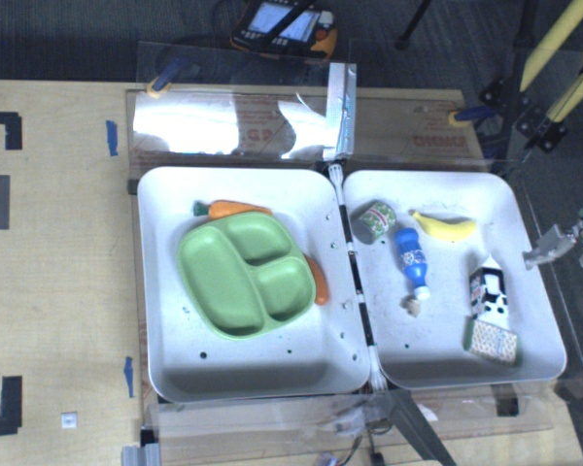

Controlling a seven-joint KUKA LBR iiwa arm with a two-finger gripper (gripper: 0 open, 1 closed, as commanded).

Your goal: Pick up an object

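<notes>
The small yellow plastic banana (445, 226) lies at twelve o'clock in the right white bin (534, 289): light, stiff, slick; pinch across its middle. End effector (554, 248) at three o'clock; grip state unclear.

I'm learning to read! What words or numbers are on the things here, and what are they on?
None can be read.
Brown board behind the bins: faint red print, too blurred.
Green can: label too small.
Blue bottle: label too small.
Black-and-white carton: markings too blurred.
Device screen: too small.
</notes>
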